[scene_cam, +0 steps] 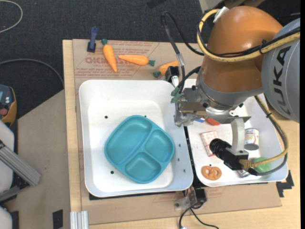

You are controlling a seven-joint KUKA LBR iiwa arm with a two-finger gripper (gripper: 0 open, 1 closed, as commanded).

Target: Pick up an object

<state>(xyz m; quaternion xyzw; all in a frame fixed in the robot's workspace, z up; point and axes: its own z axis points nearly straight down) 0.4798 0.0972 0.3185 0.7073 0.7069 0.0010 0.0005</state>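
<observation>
"KU" in black letters on grey arm (286,75), faded red print on cardboard (128,49) unreadable

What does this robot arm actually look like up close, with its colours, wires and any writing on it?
The arm is grey metal with a big rounded orange band above the wrist. Black letters spelling KUKA run along the grey casing. Yellow and black cables loop around the orange part. Below it sits a grey metal wrist block, and a black cylinder hangs on a bracket.

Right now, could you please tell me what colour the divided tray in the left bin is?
Teal blue; the divided tray shows plainly in the camera view.
</observation>
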